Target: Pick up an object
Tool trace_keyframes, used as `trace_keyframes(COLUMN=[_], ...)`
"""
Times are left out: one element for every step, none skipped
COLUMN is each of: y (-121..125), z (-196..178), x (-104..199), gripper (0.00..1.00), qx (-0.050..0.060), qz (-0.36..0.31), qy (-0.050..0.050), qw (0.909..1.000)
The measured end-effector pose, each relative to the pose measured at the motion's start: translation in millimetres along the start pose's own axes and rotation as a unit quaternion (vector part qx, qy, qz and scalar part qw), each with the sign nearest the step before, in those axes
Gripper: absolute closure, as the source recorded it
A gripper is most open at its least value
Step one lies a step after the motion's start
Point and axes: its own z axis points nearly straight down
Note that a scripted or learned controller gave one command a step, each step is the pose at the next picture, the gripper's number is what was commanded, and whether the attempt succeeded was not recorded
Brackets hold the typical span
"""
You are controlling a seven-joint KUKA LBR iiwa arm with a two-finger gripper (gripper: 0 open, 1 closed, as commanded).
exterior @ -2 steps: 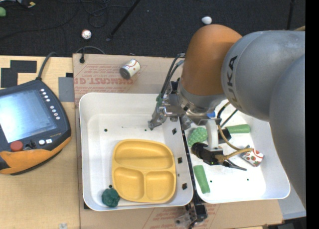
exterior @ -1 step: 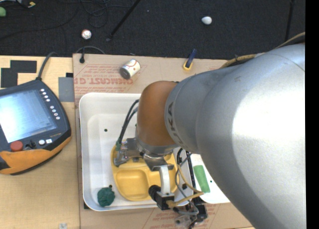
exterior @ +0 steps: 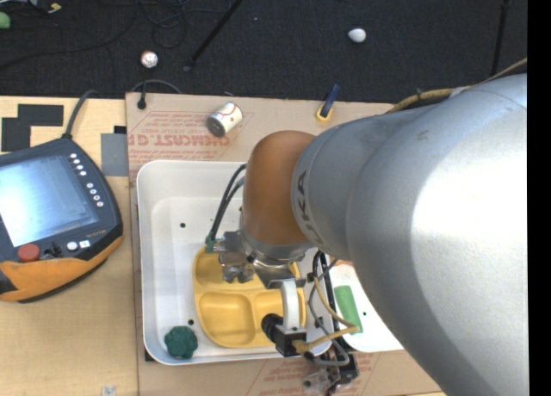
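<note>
The grey arm with its orange band reaches down into the left white bin (exterior: 159, 213). My gripper (exterior: 234, 272) sits low over a yellow divided tray (exterior: 225, 315) at the bin's near side. A dark green lump (exterior: 181, 342) lies in the bin's near left corner, left of the tray. A green oblong piece (exterior: 347, 308) lies to the right of the gripper, partly behind the yellow cable. The wrist hides most of the tray's far part and the bin's right side.
A small white and metal cylinder (exterior: 224, 119) lies on the cardboard beyond the bin. A teach pendant (exterior: 52, 209) with an orange grip rests on the bench at the left. A blue and yellow tool (exterior: 327, 103) lies at the cardboard's far edge.
</note>
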Motion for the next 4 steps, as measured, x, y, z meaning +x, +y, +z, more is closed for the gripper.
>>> trace_keyframes(y=[57, -25, -40, -27], z=[39, 32, -91, -250], x=[10, 31, 17, 17], gripper=[1.00, 1.00, 1.00, 1.00], qx=[-0.002, -0.019, -0.007, -0.012], qz=[-0.006, -0.004, -0.004, -0.005], qy=[0.000, 0.002, 0.002, 0.004], qw=[1.0000, 0.9998, 1.0000, 0.9999])
